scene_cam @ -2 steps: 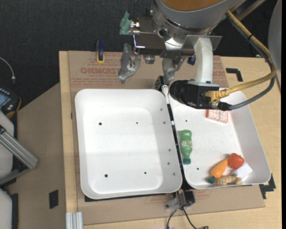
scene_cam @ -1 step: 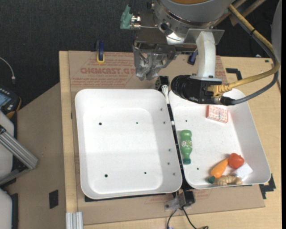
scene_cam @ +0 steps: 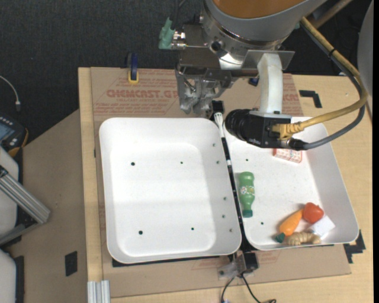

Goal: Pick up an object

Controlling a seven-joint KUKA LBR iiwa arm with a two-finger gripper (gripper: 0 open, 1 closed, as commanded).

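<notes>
The arm [scene_cam: 254,18] hangs over the far edge of the bench, and its gripper [scene_cam: 198,97] sits above the top of the divide between the two bins, over bare cardboard rather than over anything to pick. Whether it is open or closed cannot be told: the metal parts there blur into one dull cluster, and nothing can be made out in its grasp. The left bin [scene_cam: 118,177] offers nothing to take, so the work lies in the right bin [scene_cam: 340,195], where the objects have gathered toward the near and inner sides, probably because earlier drops or the bin's slope let them slide there. A green bottle [scene_cam: 246,192] lies on its side just beside the inner wall, cap end toward the camera. In the near corner a carrot [scene_cam: 290,223], a tomato [scene_cam: 312,212] and a pale knobbly root [scene_cam: 303,238] are touching in a clump, with a white card [scene_cam: 324,225] beside them. A red-printed packet [scene_cam: 288,155] lies farther back, partly covered by the black camera unit [scene_cam: 254,127] and its cable, so its full outline is hidden. The bottle looks the easiest target, though its closeness to the wall may leave little room for one finger. The arm's upper body is cut off by the frame.
</notes>
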